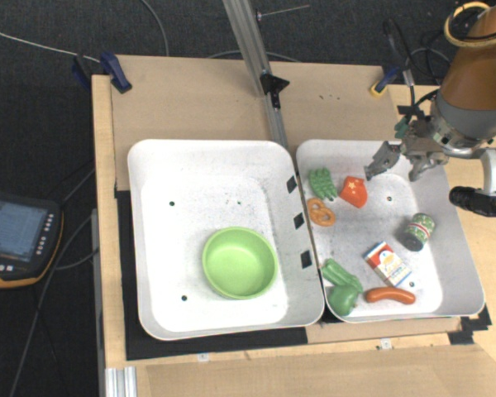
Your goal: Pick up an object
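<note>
The red pepper lies in the right bin, nearest the pincer, likely the chosen target. The pincer hangs spread and empty just beside the pepper, over the bin's far edge.

Arm: orange band showing above grey wrist, black cables running alongside. Gripper: two grey metal fingers, dark mech. w/ teal bits.

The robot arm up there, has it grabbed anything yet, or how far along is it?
Nothing looks picked up yet. The gripper hangs with its fingers spread and bare over the right bin, just right of the red pepper. The pretzel, green can and sausage lie in that bin too. Closing on something and lifting it is all still ahead.
</note>
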Controlling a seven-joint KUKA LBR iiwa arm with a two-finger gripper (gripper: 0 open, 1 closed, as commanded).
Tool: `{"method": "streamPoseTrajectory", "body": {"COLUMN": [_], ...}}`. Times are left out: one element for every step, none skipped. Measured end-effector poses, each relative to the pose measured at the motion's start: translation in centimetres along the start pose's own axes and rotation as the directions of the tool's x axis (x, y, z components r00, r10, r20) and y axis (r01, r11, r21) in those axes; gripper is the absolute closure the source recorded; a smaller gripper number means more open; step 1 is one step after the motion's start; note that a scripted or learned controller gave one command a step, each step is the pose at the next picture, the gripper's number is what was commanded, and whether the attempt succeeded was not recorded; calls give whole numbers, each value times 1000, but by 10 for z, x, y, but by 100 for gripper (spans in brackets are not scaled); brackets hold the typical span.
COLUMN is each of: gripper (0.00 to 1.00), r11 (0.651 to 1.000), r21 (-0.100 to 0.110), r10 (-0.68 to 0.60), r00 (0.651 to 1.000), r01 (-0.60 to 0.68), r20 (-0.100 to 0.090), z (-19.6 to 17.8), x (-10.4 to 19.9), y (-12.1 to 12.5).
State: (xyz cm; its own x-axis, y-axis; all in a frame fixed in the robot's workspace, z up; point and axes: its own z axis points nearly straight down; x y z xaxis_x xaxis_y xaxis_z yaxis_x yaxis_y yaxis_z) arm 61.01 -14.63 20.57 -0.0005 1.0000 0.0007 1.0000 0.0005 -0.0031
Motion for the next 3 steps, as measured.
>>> {"method": "streamPoseTrajectory", "body": {"gripper": [0,0,100], "r11": [1000,1000,1000], "r21": [2,1,-5], "r10": [0,0,0], "r00": [1000,1000,1000], "r01": [0,0,0], "r20": [0,0,1], "z": [62,113,99], "x": [-1,-1,-1], "y": [2,1,3]}}
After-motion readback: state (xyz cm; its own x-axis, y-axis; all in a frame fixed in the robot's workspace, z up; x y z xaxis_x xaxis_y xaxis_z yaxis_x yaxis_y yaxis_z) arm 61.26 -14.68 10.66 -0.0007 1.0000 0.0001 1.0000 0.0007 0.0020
